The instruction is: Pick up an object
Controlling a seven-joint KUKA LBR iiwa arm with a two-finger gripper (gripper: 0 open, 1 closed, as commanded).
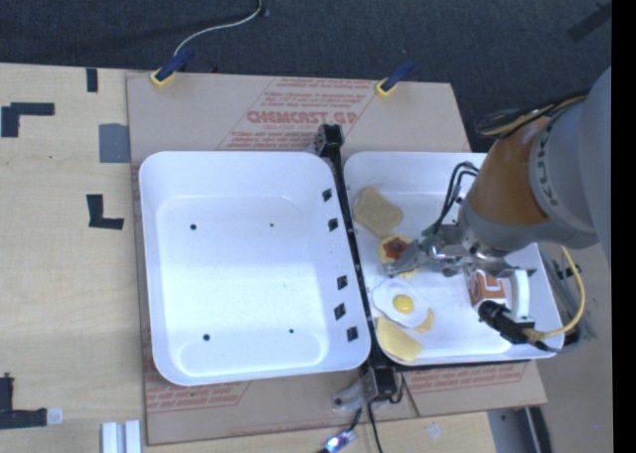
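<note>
From above, the hand (409, 260) sits low in the right bin (437, 165), at a small red toy (395, 248) beside the fried egg (401, 304); I cannot tell its grip; nothing looks lifted yet; the pickup remains.

Grey arm (556, 173) from the right, wrist bent low, leftward.
</note>
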